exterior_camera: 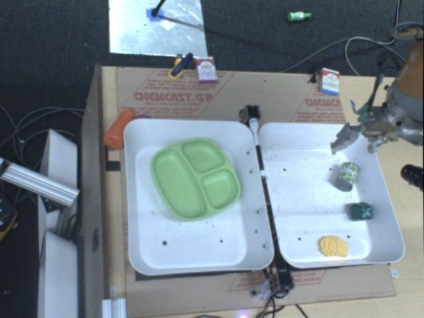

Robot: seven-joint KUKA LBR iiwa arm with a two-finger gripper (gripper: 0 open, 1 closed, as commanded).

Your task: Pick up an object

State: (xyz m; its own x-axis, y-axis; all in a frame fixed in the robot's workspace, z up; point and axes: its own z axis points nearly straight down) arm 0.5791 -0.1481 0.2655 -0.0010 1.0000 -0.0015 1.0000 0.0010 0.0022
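The right bin [298,197] holds three small things: a silver-green can [346,175] lying near its right side, a dark green object [361,211] below the can, and a yellow corn cob [333,246] near the front edge. My gripper [359,142] hangs over the bin's upper right corner, above and slightly right of the can. It is open, with one finger [343,140] pointing left and nothing between the fingers. A green divided plate [195,177] lies in the left bin [146,244].
An orange object [119,128] lies outside the left bin's far left corner. Two small red-and-white boxes [207,69] [329,81] and a yellow-blue tool [180,65] sit on the cardboard behind the bins. A black clamp [250,114] stands between the bins.
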